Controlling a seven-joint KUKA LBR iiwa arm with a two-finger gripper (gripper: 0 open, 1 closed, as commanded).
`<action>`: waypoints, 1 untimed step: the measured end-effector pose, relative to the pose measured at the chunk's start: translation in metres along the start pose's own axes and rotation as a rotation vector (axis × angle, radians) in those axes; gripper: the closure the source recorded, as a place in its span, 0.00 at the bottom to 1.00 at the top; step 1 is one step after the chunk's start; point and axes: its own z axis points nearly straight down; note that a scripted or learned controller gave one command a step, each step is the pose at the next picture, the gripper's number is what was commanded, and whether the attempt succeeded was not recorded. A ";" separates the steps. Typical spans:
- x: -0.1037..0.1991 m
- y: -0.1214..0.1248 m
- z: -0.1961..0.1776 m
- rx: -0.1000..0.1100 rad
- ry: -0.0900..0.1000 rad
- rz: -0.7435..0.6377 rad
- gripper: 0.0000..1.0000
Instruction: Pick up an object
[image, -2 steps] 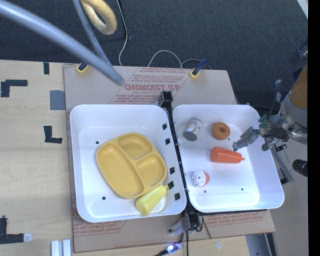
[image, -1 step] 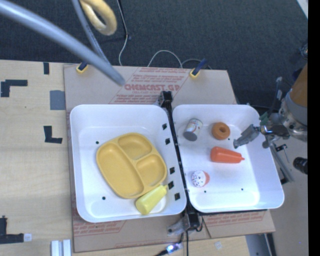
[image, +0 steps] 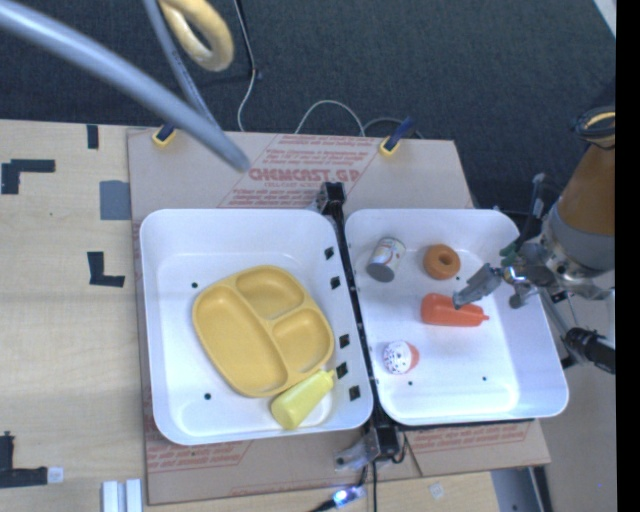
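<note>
Orange plastic, carrot-shaped, the likely target (image: 452, 311) lies in the right shallow white bin (image: 530, 385), and the gripper (image: 470, 291) sits right at its upper edge. I cannot tell how its fingers stand. A small orange ring (image: 441, 262) lies near, a silver can (image: 383, 258) and a white ball (image: 398, 357) further off. From that off-centre spot, the 2 fingers might nudge the carrot sideways.
</note>
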 end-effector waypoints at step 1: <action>0.006 -0.001 0.064 0.002 0.001 0.000 0.00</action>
